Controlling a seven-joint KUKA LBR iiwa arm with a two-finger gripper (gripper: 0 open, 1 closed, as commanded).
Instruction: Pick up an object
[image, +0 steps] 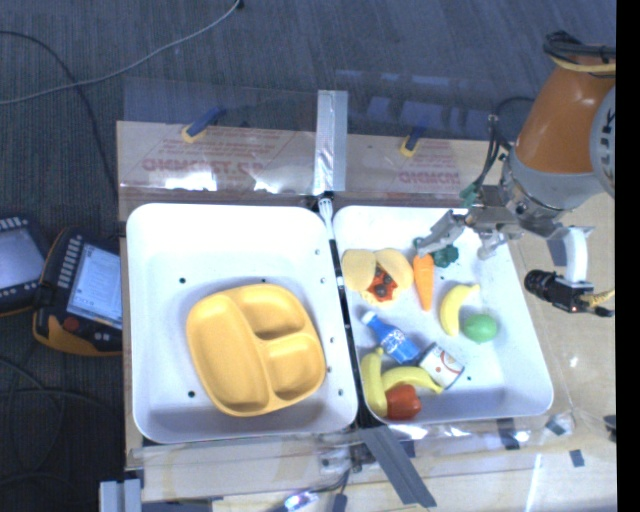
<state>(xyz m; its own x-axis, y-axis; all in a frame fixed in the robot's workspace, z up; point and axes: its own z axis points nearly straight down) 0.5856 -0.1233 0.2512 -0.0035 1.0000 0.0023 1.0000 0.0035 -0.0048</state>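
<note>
one fixed camera looks down at a slant on both white bins (150, 330), seemingly from moderate height.

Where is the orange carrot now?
The carrot lies in the right bin, near its far side, between the taco and a banana.

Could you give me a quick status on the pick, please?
Gripper above right bin's far edge, nothing held. Carrot just below it, bananas and green ball close by. Yellow tray alone in left bin.
</note>
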